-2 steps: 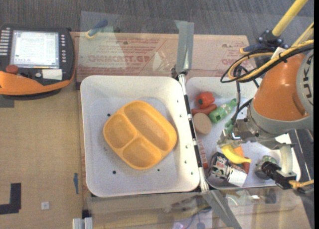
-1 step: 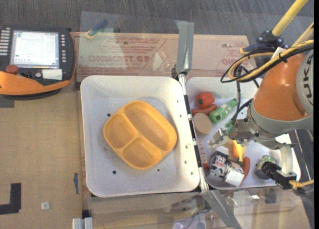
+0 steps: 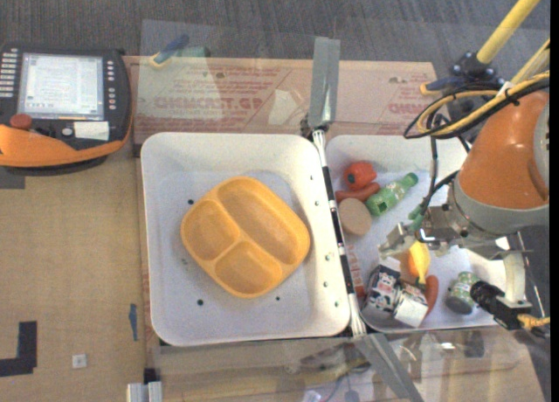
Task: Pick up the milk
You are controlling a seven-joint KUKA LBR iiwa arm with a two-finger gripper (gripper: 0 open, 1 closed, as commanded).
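Bins sit side by side on the bench. The left bin (image 3: 166, 243) holds a single orange divided plate (image 3: 245, 235), three compartments, lying at a slant near the middle, with nothing in its wells.

The right bin (image 3: 384, 149) holds the clutter. Near its upper left lies a red tomato-like toy (image 3: 359, 173), with a green bottle (image 3: 389, 195) just beside it and a round tan disc (image 3: 355, 216) below them, close to the divider between the bins. Lower down, near the front wall, the milk (image 3: 390, 292) lies tipped on its side, a small carton printed in black, white and blue; its lettering is too small to read. An orange carrot (image 3: 431, 294) lies just beside the carton on its right, and a small dark green can (image 3: 461, 293) sits further right.

The gripper (image 3: 417, 247) hangs over the right bin, above the milk and not touching it. A yellow piece (image 3: 419, 260) shows at its tip; whether the fingers are apart or closed on it, I cannot tell.

Behind the bins a sheet of cardboard (image 3: 218, 99) bears faint reddish print, unreadable from here. A teach pendant (image 3: 61, 103) with a lit screen rests left of the bins.
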